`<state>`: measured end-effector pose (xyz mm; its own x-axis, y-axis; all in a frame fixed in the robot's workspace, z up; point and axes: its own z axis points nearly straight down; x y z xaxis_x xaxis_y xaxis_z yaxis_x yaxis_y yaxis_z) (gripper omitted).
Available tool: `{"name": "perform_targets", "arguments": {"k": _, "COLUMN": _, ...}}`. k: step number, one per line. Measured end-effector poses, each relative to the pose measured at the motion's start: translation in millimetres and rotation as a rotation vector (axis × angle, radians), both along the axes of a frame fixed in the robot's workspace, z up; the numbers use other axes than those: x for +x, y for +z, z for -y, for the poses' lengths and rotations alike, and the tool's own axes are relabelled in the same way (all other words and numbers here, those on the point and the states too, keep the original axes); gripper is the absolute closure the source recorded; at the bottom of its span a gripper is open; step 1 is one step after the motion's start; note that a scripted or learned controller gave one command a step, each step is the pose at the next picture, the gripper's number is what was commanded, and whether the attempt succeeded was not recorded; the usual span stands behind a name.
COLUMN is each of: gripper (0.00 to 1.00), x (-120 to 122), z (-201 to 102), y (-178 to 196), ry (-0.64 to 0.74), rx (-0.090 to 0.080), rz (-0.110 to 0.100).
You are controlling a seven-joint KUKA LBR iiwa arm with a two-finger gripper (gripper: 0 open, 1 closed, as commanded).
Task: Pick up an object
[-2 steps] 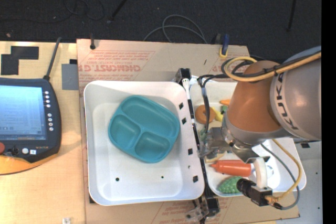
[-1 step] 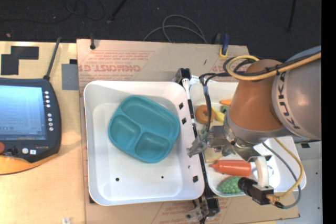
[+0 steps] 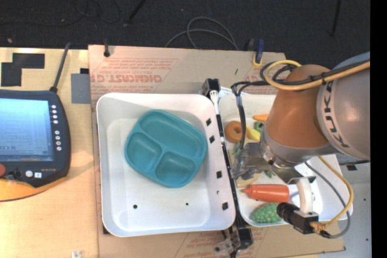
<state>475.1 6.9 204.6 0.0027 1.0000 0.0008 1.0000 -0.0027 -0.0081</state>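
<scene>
In the right white bin (image 3: 338, 181) I saw an orange carrot-shaped toy (image 3: 267, 193) lying by a bumpy green toy (image 3: 266, 213) and a brown ring-shaped doughnut (image 3: 234, 130). My tool (image 3: 248, 161) sat low among them, its state something I could not tell. The left white bin (image 3: 115, 190) held a teal divided plastic plate (image 3: 165, 148).

The arm (image 3: 308, 112) hides much of the right bin (image 3: 338, 190) and the gripper's fingers. A handheld screen (image 3: 27, 136) is cut off at the left edge.
</scene>
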Motion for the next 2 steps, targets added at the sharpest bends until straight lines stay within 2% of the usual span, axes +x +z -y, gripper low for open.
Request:
{"name": "perform_targets", "arguments": {"k": 1, "gripper": 1.00, "x": 51, "z": -36, "y": 10, "ry": 0.005, "rx": 0.000, "rz": 0.008}}
{"name": "perform_targets", "arguments": {"k": 2, "gripper": 1.00, "x": 51, "z": -3, "y": -19, "ry": 0.000, "rx": -0.002, "rz": 0.001}}
